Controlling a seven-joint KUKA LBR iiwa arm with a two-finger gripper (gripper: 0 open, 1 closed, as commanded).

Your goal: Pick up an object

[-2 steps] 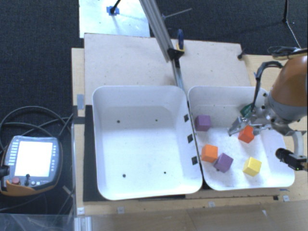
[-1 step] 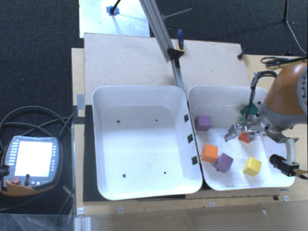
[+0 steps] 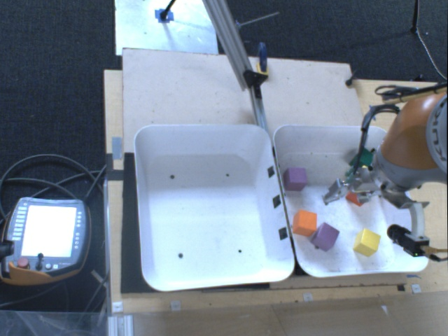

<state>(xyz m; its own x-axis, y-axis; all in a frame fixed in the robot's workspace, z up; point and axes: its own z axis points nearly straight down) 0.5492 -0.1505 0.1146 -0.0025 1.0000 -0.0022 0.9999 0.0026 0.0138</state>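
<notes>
The right bin [image 3: 315, 142] holds several small blocks: a purple cube [image 3: 295, 178] near its left wall, an orange cube [image 3: 304, 222], a second purple cube [image 3: 325, 236] and a yellow cube [image 3: 367, 242] toward the front. A small red-orange block [image 3: 355, 199] lies partly hidden under the gripper [image 3: 348, 190]. The gripper hangs low over the middle of the right bin, below the arm's orange band [image 3: 413, 142]. It sits right above the red-orange block, and I cannot see whether it touches the block.
The left bin [image 3: 203, 142] sits beside the right one, with a shared wall between them. A slanted metal pole [image 3: 231, 37] crosses the board behind the bins. A teach pendant [image 3: 45, 240] lies on the floor at the left.
</notes>
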